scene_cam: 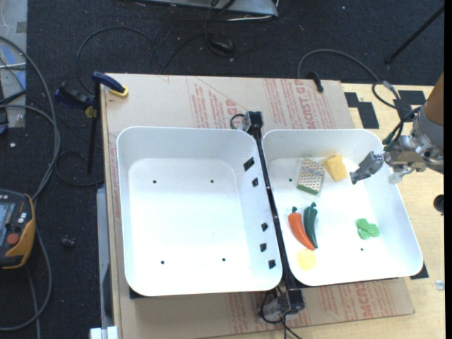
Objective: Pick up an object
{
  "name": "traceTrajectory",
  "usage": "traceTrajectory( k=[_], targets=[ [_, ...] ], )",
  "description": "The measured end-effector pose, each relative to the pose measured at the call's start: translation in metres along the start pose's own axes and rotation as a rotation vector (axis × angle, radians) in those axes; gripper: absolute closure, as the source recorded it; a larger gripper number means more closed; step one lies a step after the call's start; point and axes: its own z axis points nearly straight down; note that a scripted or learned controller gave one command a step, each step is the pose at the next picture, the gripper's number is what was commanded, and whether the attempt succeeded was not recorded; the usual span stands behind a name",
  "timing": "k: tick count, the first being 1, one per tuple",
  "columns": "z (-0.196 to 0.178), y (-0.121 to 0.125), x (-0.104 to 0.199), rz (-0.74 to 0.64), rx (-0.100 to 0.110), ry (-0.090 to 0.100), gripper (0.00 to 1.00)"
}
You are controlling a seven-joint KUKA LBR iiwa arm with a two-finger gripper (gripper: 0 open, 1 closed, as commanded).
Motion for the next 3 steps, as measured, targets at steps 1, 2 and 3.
traceTrajectory(
  k=[1,2,3],
  targets=[
    [-0.003,0.001,0.000,-0.001,-0.005,-0.001,0.00],
    [0.058,-0.005,0.005,-0.001,0.000,0.000,0.00],
    [0.108,-0.014,0.010,-0.001,-0.001,0.000,0.00]
  ],
)
